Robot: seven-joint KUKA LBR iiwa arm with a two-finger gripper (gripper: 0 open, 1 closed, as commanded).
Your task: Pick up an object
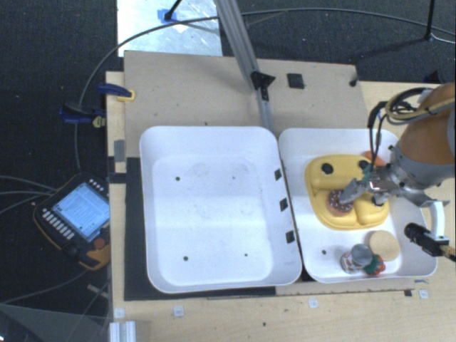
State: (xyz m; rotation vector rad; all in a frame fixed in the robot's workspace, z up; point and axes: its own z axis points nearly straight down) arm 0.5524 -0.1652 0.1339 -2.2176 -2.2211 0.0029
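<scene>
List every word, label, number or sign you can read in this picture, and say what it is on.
No text can be read.
Handheld pendant left of the bench: its lit screen shows lines, too blurred to read.
Small can-like object in the right bin: coloured markings, too small to read.
Yellow object under the gripper: no lettering visible.

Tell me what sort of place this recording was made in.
Likely a robotics lab set up for bin picking. A robot arm reaches over two white bins on a board, a teach pendant lies on the dark floor beside it, and cables trail around the bench.
</scene>
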